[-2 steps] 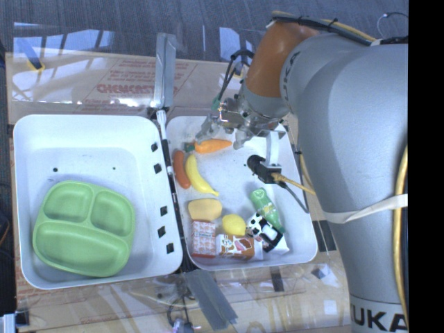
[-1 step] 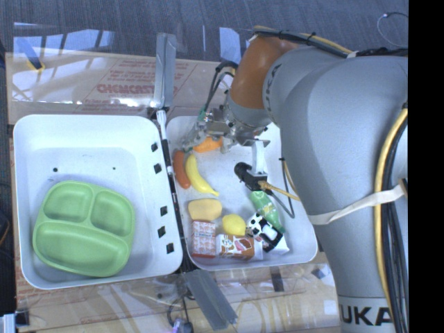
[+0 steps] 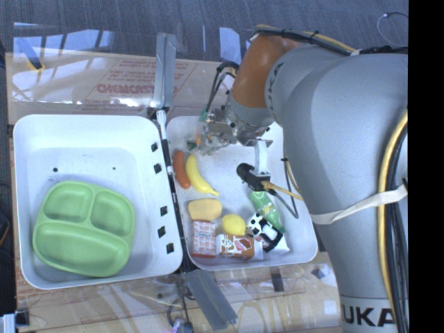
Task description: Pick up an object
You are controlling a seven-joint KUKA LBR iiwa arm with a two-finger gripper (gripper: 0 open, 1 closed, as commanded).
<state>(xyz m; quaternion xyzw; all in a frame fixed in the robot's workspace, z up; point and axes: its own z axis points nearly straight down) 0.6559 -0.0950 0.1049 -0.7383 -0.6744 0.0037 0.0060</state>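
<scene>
A green divided plate lies in the left bin. In the right bin, a banana lies just below the claw, whose grip cannot be told. Nothing looks held; descent onto the banana seems next.

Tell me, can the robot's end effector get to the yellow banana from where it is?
Probably yes. The end effector hangs just above the banana in the right bin, and nothing lies on top of the banana.
</scene>
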